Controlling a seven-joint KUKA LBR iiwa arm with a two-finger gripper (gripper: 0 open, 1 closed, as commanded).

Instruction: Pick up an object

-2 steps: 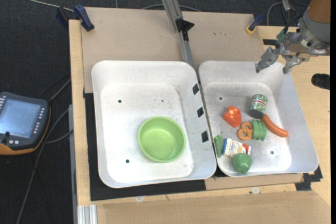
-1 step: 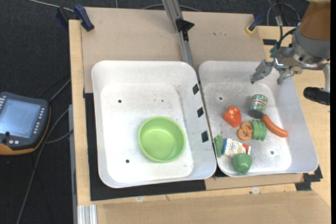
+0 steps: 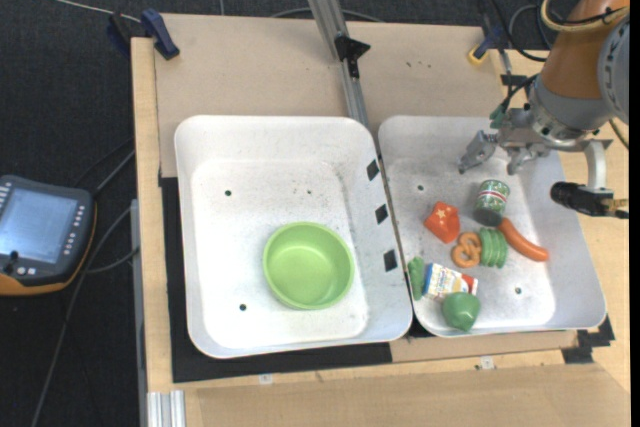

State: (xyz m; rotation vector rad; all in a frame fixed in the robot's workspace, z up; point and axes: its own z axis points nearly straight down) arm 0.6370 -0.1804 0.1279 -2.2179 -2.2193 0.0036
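- I am reaching in from the right of the frame, my grey arm (image 3: 585, 65) bending down over the upper part of the right bin (image 3: 420, 150), the orange band sitting at the upper right.
- My pincer (image 3: 497, 153) is hanging above the bin's bare upper floor with its two fingers spread wide and nothing between them.
- Just below my pincer, a small green-and-white can (image 3: 491, 199) is standing apart from my fingers.
- Lower in that bin, toys are clustering: a red-orange piece (image 3: 441, 220), an orange ring (image 3: 465, 251), a green ridged piece (image 3: 493, 248), an orange carrot (image 3: 525, 241), a small colourful carton (image 3: 442, 281) and a green round piece (image 3: 460, 311) at the lower rim.
- In the left bin (image 3: 210, 150), a green bowl (image 3: 308, 264) is sitting at lower centre.
- Both bins are resting side by side on the tan surface (image 3: 260, 65).
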